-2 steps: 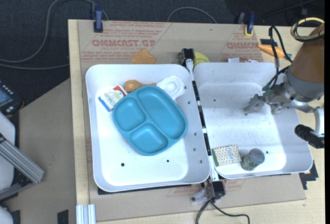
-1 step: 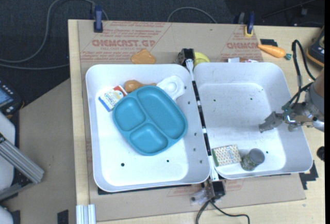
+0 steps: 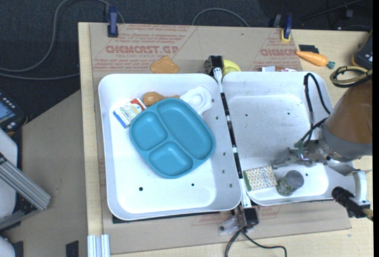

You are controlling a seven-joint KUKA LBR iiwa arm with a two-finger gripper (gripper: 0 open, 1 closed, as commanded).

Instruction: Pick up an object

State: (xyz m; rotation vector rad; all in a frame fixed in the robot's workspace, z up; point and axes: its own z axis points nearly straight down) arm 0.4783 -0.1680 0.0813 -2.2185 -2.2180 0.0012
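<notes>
In the right bin [image 3: 266, 102], near its front edge, lie a small speckled packet [image 3: 260, 177] and a grey round object [image 3: 290, 182] side by side. My gripper [image 3: 298, 156] hangs just behind and slightly above the grey object, at the end of the arm [image 3: 353, 122] that comes in from the right. In the left bin [image 3: 118, 179] a blue divided plate [image 3: 172, 137] lies in the middle. Behind it sit a small white and blue packet [image 3: 127, 112], an orange-brown lump [image 3: 153, 98] and a white cup-like piece [image 3: 198, 98].
On the bench behind the bins lie an orange piece [image 3: 164, 64], a black and yellow object [image 3: 222, 66] and a carrot-shaped toy [image 3: 312, 58]. Blue clamps [image 3: 112, 15] [image 3: 286, 22] hold the board's far edge. A black cable [image 3: 312, 96] loops over the right bin.
</notes>
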